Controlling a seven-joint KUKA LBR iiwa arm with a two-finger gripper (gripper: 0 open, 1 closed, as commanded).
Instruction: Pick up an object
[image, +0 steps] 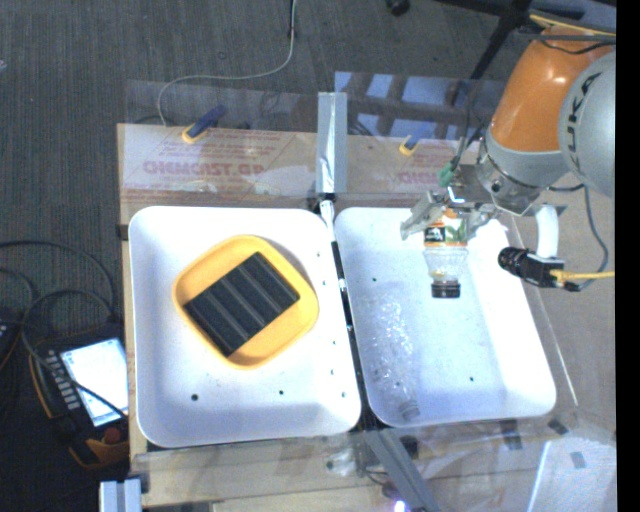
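End effector (446, 222) gripping bottle (445, 258), over right bin (520, 370)

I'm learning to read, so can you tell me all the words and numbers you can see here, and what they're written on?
"KU": black letters on the grey arm, cut off at the picture's edge.
Faded red print on the board behind the left bin: too blurred to read.
Faded red print on the board behind the right bin: too blurred to read.
Label on the small bottle under the gripper: too small to read.
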